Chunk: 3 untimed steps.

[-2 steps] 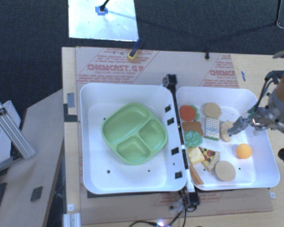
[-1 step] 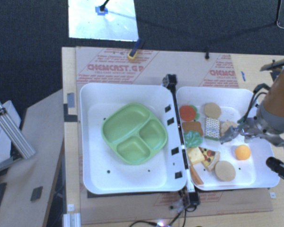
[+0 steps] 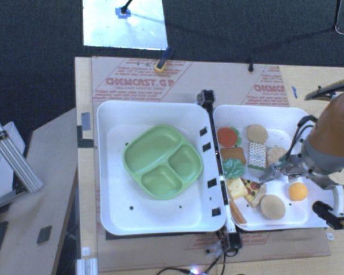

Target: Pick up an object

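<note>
Orange ball (image 3: 298, 192) lies just right of the pincer (image 3: 273, 172), whose state I cannot tell.

You can read red print, "CHEMCAST GP", on the pale protective sheet (image 3: 140, 79) covering the counter behind the bins; the same red lettering (image 3: 269, 87) further right is too blurred.

- The floor (image 3: 40, 44) was dark blue carpet.
- A pale square panel (image 3: 125, 15) lay on it beyond the bench (image 3: 86, 153).
- The bench was light wood, its top covered by a sheet (image 3: 189, 79) printed in red letters.
- A metal frame (image 3: 11, 159) stood at left.
</note>
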### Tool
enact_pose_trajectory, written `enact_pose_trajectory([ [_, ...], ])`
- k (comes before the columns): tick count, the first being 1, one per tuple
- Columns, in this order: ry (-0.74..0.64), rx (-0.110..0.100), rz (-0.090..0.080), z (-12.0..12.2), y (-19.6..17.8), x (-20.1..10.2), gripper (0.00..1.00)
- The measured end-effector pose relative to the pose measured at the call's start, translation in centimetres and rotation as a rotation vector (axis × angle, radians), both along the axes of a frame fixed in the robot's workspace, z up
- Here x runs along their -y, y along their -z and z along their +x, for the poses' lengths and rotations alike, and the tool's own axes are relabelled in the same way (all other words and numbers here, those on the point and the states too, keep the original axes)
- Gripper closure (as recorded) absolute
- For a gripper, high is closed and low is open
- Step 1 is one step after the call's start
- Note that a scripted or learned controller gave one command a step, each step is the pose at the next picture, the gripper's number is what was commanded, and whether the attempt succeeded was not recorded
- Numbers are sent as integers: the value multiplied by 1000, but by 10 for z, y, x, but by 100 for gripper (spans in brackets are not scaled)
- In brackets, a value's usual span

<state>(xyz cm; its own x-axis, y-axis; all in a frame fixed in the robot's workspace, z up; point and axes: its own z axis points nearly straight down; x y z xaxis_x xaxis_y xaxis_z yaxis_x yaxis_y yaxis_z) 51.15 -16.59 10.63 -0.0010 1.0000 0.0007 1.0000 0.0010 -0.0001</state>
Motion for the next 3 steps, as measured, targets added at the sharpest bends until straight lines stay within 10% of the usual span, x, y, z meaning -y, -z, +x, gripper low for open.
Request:
enact_pose_trajectory([
  [1, 0, 4, -3, 2, 20, 1, 0],
  [2, 0, 3, -1, 2, 11, 0, 100],
  [3, -3, 4, -2, 0, -33, -4, 100],
])
